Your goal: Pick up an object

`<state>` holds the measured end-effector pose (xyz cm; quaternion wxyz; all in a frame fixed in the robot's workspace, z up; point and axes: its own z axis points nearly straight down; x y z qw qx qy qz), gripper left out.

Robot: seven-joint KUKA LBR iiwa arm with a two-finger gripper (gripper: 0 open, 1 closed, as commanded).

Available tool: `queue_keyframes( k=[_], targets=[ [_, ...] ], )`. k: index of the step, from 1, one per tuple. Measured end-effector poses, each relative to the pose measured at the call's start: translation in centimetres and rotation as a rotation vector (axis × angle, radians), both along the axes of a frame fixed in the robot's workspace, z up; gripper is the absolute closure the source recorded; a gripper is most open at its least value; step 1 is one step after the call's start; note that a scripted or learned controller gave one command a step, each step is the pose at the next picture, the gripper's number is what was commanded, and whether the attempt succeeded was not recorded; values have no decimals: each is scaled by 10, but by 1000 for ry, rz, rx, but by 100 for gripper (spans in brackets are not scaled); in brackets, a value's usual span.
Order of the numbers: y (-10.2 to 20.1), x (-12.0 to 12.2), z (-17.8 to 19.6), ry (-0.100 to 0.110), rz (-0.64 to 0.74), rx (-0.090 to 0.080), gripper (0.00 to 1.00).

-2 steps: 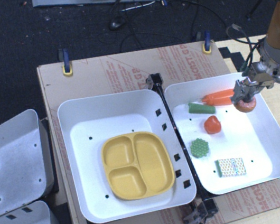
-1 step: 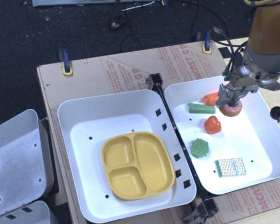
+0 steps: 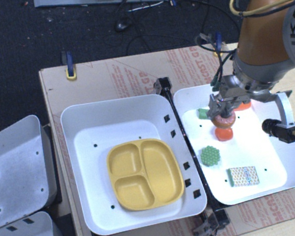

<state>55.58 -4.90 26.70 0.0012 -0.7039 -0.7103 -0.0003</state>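
Note:
The right bin (image 3: 293, 173) holds several small objects. A red-orange rounded object (image 3: 224, 130) lies near its middle, and my gripper (image 3: 223, 111) hangs right over its top, hiding part of it. A small green piece (image 3: 202, 113) sits just left of the gripper, and an orange piece (image 3: 242, 106) peeks out just to its right. A green knobbly ball (image 3: 210, 155) rests nearer the front, left of centre. A flat patterned rectangular pad (image 3: 243, 175) lies by the front wall.
The left bin (image 3: 81, 126) holds a yellow divided plate (image 3: 145, 173). A black divider (image 3: 181, 131) runs between the bins. The grey arm with its orange band (image 3: 266, 20) reaches in from the upper right. A black fitting (image 3: 276, 128) sits at the right bin's right side.

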Motion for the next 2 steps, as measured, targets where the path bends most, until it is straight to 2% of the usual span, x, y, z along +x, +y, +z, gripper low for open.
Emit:
queue_keyframes(
  k=[1,2],
  targets=[
    [45,-16,-11,3,-2,-1,100],
    [98,-20,-27,2,-1,-1,100]
  ],
)
